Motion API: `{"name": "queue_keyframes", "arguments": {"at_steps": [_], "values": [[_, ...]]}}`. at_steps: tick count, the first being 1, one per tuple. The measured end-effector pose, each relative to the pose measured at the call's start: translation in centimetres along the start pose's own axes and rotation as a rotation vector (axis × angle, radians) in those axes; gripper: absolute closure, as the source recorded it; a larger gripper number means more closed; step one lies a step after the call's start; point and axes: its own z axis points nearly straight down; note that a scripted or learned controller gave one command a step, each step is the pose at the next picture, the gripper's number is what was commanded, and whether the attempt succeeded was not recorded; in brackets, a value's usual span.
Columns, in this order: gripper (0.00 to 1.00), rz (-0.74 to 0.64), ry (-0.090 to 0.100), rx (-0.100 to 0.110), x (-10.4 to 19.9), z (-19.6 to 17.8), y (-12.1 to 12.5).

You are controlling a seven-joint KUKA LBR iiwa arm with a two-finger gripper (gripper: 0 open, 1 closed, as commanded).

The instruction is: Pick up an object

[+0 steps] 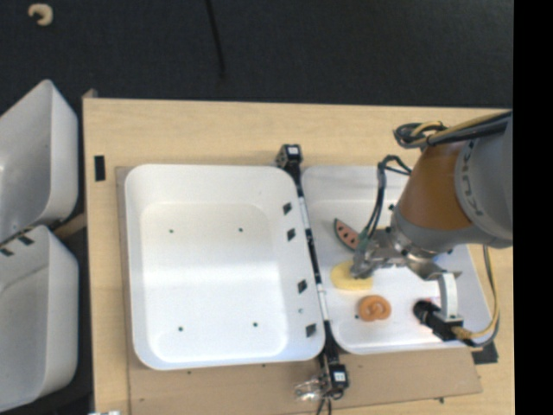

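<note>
End effector (361,268): over right bin (346,188), at yellow piece (348,277); grip state unclear
Orange coil (375,309): near bin's front edge
Brown piece (346,233): near left wall

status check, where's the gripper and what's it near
Gripper down in right bin, over the pale yellow piece; grasp not confirmed. Orange coiled piece and brown curved piece lie close by. Left bin alongside.
</note>
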Motion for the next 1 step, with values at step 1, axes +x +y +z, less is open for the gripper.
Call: {"name": "queue_keyframes", "arguments": {"at_steps": [1], "values": [[0.0, 0.001, 0.0, 0.0, 0.02, 0.05, -0.01]]}}
